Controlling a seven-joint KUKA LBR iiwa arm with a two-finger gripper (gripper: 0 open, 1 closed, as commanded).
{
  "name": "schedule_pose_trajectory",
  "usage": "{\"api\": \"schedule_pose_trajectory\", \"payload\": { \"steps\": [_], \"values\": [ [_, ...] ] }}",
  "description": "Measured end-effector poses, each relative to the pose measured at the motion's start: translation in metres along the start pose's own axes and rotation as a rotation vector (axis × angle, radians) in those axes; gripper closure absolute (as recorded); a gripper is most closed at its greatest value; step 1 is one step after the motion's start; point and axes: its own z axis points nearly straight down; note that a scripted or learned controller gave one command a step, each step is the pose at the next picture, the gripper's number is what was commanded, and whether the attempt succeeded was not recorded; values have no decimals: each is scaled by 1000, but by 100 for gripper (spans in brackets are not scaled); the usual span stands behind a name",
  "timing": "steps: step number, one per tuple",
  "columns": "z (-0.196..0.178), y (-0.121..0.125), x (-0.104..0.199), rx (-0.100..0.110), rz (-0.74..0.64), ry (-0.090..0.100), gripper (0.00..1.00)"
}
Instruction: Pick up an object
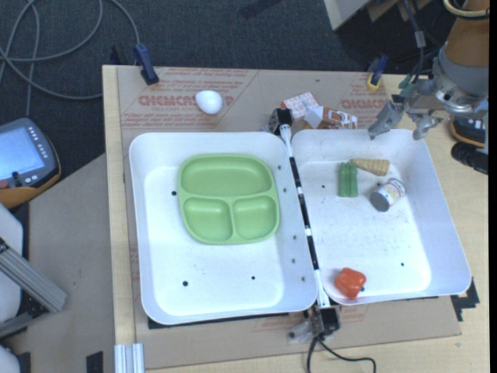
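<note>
Up at the top right, the pincer (404, 120) hangs over the back edge of the right bin (435, 208). Its two fingers (383, 123) are spread apart and nothing sits between them, so it is let go and holds nothing.

Four small things lie in the right bin. A green block (347, 179) stands near the back, and a tan cone (370, 165) lies just beside it, pointing to the right. A little silver can (386, 193) lies on its side just below the cone. A red pepper toy (350, 282) sits far from them, at the front edge of the bin, near the middle wall. The pincer is above and to the right of the cone, not touching any of them.

The left bin (155, 270) holds a green plate (229, 197) with three parts.

On the counter (171, 88) behind the bins lies a white egg (208, 101). Some small packets (314, 112) lie there too, near the spot where the two bins meet. A blue clip (145, 62) grips the back edge of the counter.
</note>
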Motion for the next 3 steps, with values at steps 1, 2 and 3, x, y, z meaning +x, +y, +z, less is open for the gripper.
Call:
{"api": "schedule_pose_trajectory", "payload": {
  "steps": [1, 2, 3],
  "values": [
    [151, -22, 12, -1, 0, 0, 0],
    [141, -21, 12, -3, 1, -1, 100],
    [51, -56, 90, -1, -1, 1, 100]
  ]
}}
